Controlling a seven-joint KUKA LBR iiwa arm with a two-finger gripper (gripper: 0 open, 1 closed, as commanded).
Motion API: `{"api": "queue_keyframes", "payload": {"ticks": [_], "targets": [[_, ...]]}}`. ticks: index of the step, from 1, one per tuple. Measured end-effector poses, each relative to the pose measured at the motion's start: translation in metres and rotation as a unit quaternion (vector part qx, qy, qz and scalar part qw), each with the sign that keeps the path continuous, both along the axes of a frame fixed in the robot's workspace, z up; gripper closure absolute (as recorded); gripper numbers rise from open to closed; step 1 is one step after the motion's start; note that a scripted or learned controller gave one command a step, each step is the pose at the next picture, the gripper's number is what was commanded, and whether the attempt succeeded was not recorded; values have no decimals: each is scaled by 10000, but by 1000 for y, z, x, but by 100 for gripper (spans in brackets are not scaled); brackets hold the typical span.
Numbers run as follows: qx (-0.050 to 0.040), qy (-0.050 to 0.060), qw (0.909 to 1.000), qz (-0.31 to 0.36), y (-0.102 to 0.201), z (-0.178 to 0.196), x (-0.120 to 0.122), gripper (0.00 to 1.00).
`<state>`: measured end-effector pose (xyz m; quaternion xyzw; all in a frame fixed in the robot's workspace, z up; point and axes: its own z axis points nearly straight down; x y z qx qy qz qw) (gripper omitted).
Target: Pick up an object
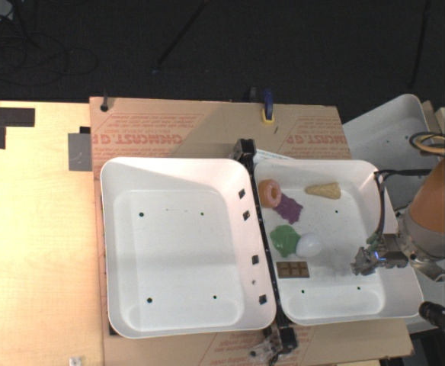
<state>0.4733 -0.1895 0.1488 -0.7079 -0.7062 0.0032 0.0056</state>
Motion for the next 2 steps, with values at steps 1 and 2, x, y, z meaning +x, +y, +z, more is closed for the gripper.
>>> {"api": "queue_keyframes", "payload": {"ticks": [1,2], "targets": [[-52,-139,9999,9,-20,165,4,100],[-28,-114,9999,43,27,266,16,100]]}}
